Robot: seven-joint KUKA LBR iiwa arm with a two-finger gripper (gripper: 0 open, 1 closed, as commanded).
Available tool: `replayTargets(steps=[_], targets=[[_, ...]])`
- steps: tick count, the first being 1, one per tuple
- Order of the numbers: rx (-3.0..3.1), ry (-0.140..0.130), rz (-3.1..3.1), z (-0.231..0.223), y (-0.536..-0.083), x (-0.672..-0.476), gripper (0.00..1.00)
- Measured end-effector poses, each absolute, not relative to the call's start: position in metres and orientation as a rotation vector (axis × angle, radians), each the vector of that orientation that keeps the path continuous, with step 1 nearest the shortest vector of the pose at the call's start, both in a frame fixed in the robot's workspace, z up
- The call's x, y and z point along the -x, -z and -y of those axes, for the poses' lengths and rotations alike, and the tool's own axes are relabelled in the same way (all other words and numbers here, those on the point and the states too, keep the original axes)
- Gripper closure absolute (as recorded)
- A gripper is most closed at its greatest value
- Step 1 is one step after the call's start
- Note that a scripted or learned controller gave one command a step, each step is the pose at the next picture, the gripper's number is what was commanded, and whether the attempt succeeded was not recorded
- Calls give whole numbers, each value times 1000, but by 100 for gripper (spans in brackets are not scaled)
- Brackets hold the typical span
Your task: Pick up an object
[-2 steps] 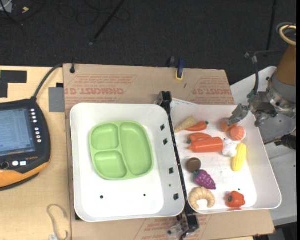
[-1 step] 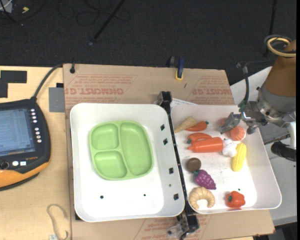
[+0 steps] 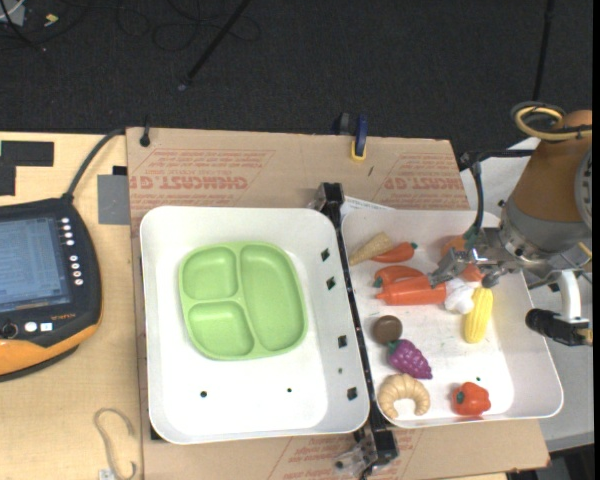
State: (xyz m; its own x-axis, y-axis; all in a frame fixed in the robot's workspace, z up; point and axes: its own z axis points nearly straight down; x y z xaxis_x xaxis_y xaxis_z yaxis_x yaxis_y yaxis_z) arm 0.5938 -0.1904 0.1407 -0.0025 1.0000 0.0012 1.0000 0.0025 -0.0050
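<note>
The right bin [image 3: 542, 373] holds several toy foods. Among them are a long orange carrot [image 3: 412, 292], a smaller carrot [image 3: 393, 253], a yellow corn cob [image 3: 477, 314], a white piece [image 3: 460, 296], purple grapes [image 3: 410, 358], a croissant [image 3: 404, 394], a red pepper [image 3: 470, 398] and a brown round piece [image 3: 386, 329]. My gripper [image 3: 468, 264] hangs low over the bin's upper right part, just above the white piece and the carrot's right end. An orange piece [image 3: 452, 245] lies next to it on the left. The wrist hides what lies under the gripper.
The left bin [image 3: 230, 408] holds a green divided plate [image 3: 242, 300]. A black divider with clips [image 3: 342, 308] runs between the bins. A teach pendant [image 3: 30, 278] lies at the far left, and a blue clamp [image 3: 359, 140] sits on the cardboard's back edge.
</note>
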Motion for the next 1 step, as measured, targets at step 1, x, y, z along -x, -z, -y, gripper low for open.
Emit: replayTargets(steps=[1], targets=[[2229, 21, 2236, 188, -115, -602, 0]])
